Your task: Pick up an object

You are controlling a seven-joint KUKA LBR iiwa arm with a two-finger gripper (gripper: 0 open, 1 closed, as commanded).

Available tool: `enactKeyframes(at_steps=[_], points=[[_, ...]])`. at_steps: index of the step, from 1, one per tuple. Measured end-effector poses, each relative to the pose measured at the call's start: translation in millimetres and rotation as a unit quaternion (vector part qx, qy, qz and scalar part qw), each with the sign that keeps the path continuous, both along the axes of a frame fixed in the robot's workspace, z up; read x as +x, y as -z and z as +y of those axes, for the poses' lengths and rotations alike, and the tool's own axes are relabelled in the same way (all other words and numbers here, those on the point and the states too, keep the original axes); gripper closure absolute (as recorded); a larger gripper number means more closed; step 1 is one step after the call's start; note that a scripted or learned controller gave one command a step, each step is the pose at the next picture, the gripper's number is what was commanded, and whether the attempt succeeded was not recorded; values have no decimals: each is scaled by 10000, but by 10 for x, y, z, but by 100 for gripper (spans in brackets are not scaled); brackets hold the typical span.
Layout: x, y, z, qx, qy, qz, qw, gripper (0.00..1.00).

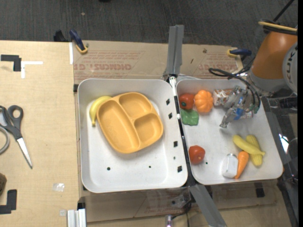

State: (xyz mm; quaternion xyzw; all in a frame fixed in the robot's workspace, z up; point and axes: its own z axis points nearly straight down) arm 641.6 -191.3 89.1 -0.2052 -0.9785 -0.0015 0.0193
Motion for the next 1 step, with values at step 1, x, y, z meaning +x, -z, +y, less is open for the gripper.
enactKeyframes(at_steps=[1], points=[[-3, 4, 206, -92, 260, 5, 9996, 0]])
